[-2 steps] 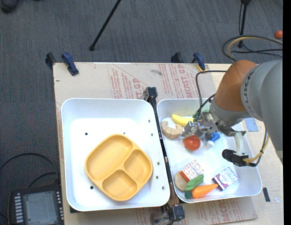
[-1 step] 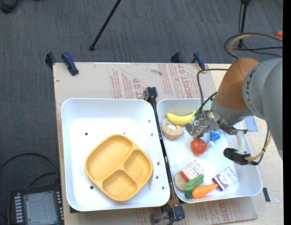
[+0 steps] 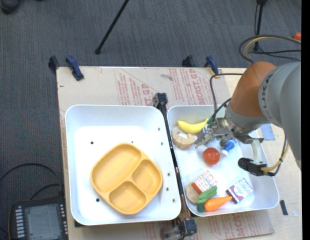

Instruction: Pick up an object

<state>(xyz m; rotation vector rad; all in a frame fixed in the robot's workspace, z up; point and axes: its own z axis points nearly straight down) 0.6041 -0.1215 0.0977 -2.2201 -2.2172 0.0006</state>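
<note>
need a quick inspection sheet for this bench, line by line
surface: board clamped at the far edge, bearing left bin and right bin.
job's things: right bin holds banana, red ball, carrot, purple carton, red-and-white carton.
clutter: yellow divided tray in the left bin.
grippers: gripper low over the right bin beside the banana; finger state unclear.
cables: black cable on the carpet.
surroundings: pendant, tripod leg.

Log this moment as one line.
phase: reaching | gripper: low in right bin, between banana and tomato | held: nothing seen | left bin: yellow divided plate
</note>
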